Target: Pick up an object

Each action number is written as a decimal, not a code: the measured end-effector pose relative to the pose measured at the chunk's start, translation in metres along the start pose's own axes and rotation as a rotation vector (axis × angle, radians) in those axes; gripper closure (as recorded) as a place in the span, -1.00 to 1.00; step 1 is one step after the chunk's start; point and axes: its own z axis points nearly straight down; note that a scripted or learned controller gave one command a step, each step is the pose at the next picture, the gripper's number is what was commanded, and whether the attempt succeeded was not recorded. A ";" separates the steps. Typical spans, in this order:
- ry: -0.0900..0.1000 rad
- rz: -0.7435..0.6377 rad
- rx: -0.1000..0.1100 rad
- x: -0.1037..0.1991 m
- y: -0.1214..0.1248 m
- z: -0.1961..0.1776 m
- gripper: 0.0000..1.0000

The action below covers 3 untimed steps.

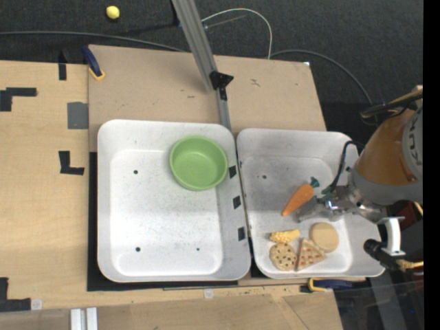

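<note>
An orange toy carrot (298,199) with a green top lies at a slant in the middle of the right bin (275,146). My gripper (318,208) hangs low in that bin, just right of and below the carrot, close to it or touching it. The arm's orange band (385,158) rises behind it at the right. Below the gripper lie a round tan bun (324,237), a yellow corn piece (284,236), a chocolate-chip cookie (281,256) and a pizza slice (309,254). A green bowl (199,162) stands in the left bin (124,212), near its back right.
A grey pole (196,36) slants down from the back to the ridge between the bins. Cables (240,16) run over the dark floor behind the bench. A small yellow ball (113,12) lies on the floor at the back left.
</note>
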 end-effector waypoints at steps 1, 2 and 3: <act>0.000 -0.001 -0.003 0.000 0.001 -0.013 1.00; -0.003 -0.001 -0.011 0.007 -0.005 -0.069 1.00; -0.003 -0.002 -0.011 0.012 -0.001 -0.112 1.00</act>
